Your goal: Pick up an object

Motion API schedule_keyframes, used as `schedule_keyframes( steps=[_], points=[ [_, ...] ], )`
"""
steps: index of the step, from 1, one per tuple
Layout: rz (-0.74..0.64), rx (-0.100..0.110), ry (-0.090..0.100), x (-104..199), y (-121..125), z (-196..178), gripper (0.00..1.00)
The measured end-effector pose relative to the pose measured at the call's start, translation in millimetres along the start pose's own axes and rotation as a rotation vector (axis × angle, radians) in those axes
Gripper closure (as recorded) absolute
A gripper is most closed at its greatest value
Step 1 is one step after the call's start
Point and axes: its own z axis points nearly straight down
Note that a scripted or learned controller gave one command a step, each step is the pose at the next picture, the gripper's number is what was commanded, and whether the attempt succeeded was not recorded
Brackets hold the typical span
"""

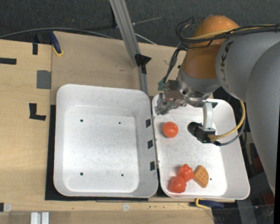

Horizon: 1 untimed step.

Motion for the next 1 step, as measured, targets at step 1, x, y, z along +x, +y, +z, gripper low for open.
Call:
schedule_keyframes(
  steps=[1],
  points=[
    [-0.001,0.001,0.000,55.4,-10.3,9.6,1.00]
  ],
)
